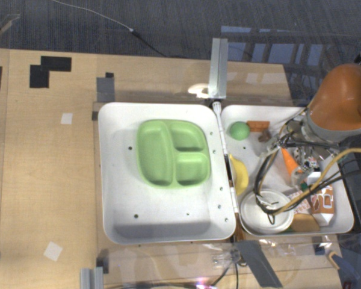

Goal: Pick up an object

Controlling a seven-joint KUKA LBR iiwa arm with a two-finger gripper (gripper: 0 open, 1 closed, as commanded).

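The arm's end effector (296, 161), its state hidden among cables, hangs low in the right bin (344, 218) amid a carrot (287, 159), banana (241, 174), green ball (239, 130) and white bowl (266, 211).

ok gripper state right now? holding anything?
Gripper: cannot be told. It sits low over the right bin among cables, above the carrot.

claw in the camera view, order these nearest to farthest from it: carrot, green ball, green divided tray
1. The carrot, in the right bin, lies right beside the claw.
2. The green ball sits farther off, at the right bin's far-left corner.
3. The green divided tray is farthest, in the middle of the left bin.
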